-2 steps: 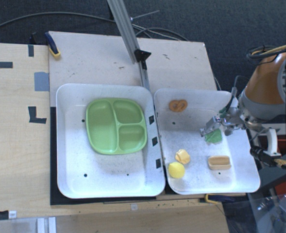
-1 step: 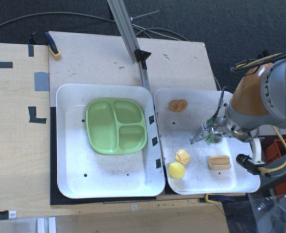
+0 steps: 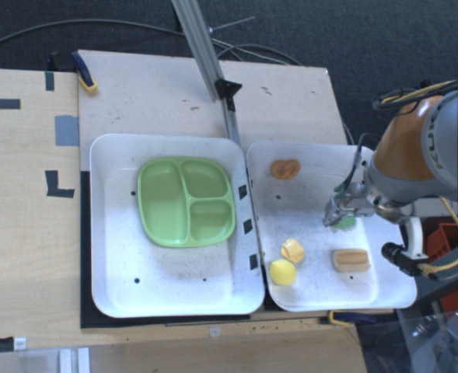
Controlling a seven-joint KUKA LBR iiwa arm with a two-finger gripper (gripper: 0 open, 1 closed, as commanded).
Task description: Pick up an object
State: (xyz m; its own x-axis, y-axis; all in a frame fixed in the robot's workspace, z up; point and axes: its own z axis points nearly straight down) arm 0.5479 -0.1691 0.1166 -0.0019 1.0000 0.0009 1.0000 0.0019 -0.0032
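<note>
Gripper (image 3: pixel 340 217): we see it low in the right bin (image 3: pixel 314 298).
Fingers: we cannot tell their state.
Nearest object: tan block (image 3: pixel 351 259), just nearward, long axis left-right.

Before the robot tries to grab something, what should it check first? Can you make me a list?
1. Things to grab in the right bin: ok. Pretzel, yellow lemon, pale pastry, bread roll.
2. Gripper over the right bin: ok.
3. Gripper fingers open: cannot tell, too blurry.
4. Something green at the fingertips: cannot tell what it is.
5. Lemon and pastry apart: not ok, they nearly touch.
6. Green plate out of the way in the left bin: ok.
</note>
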